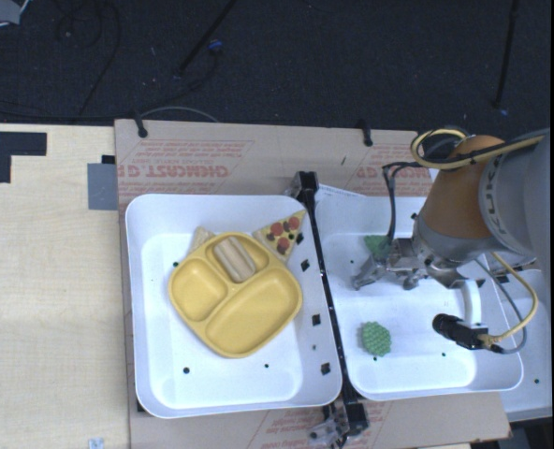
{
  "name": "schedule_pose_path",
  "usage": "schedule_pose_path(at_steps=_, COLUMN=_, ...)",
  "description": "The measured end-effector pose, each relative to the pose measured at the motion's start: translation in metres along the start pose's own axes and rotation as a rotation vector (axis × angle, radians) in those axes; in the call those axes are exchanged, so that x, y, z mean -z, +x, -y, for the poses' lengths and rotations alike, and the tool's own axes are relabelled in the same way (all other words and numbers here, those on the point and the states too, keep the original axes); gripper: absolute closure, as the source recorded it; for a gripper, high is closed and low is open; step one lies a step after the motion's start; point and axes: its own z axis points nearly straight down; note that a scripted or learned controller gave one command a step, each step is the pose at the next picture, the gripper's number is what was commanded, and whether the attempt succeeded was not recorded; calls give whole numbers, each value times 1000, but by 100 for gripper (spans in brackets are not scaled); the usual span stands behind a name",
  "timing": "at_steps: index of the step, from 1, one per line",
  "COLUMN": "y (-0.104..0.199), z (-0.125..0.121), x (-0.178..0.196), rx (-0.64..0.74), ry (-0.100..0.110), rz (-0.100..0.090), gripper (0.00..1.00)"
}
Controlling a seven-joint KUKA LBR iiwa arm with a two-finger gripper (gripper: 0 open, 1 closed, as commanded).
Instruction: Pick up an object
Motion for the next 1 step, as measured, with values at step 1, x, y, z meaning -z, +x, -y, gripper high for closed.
schedule_pose_path(at_steps=1, y=-1, z=0, x=13, rx=-3, ry=-1, rz=0, gripper=100)
